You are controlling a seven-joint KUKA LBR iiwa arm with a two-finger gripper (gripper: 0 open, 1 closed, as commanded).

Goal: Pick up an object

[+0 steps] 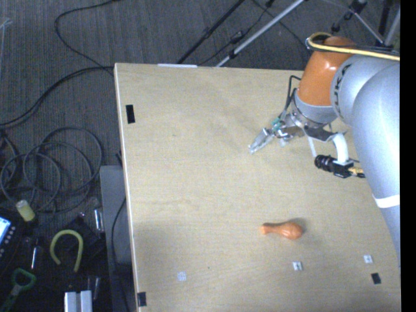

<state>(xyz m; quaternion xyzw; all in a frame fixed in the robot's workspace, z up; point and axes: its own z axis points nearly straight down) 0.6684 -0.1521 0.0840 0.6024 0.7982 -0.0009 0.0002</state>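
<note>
- An orange pear-shaped object (283, 229) was seen lying on the light wooden board (195, 174), in its lower part, towards the right.
- The gripper (259, 143) was seen higher up on the board, well apart from the object, pointing to the left.
- It could not be told if the gripper was apart or together, and nothing was seen in it.
- The task was judged as not yet done: the approach, the grasp and the lift were all left.

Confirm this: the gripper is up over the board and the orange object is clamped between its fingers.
Wrong on the grasp. In the camera view the gripper is over the board, but the orange object lies on the board, apart from it and nearer the camera.
</note>
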